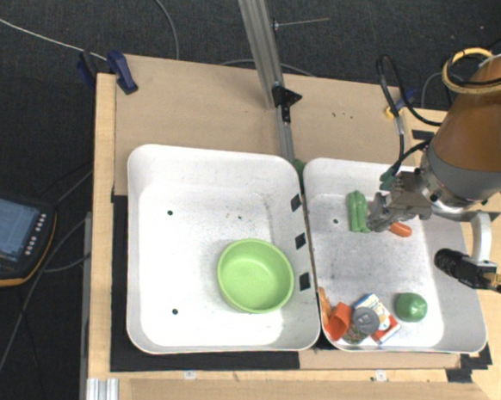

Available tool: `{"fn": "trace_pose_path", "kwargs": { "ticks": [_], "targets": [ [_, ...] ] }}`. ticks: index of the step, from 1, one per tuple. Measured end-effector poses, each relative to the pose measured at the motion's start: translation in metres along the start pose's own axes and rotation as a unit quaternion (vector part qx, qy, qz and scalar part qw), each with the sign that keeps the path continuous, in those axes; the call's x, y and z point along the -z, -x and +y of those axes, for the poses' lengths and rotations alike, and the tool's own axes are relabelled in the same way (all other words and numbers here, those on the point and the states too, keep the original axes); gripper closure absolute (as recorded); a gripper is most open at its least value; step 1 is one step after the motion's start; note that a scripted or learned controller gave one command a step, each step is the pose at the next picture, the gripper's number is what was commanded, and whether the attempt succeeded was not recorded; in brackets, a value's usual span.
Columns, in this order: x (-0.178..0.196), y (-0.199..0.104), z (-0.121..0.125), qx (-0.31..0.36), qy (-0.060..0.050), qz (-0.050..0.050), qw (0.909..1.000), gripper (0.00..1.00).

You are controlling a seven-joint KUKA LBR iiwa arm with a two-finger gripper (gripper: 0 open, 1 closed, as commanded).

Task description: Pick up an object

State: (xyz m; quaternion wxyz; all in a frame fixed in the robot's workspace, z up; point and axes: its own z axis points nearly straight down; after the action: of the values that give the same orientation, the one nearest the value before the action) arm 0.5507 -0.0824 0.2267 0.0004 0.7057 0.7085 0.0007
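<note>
Gripper [386, 216] is down in the right bin [447, 340], up near its far edge, right beside a green stick-shaped piece [356, 211] and an orange bit [400, 230]. Whether the jaws are apart or together, I can't tell from this angle; nothing looks lifted yet. Waiting along the near edge: a green ball [411, 307] and a small pile of packets [364, 319]. Left bin [148, 178] holds a green bowl [255, 275].

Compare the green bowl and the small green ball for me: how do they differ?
The green bowl is larger, hollow and open, pale lime; the green ball is small, solid-looking and darker. The bowl sits in the left bin, the ball in the right bin. Both are green and round.
</note>
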Motion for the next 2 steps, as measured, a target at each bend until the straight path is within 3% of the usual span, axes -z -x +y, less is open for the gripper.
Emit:
{"fn": "trace_pose_path", "kwargs": {
  "ticks": [2],
  "targets": [
    [-0.006, -0.106, 0.041, 0.0, -0.001, 0.0, 1.0, 1.0]
  ]
}}
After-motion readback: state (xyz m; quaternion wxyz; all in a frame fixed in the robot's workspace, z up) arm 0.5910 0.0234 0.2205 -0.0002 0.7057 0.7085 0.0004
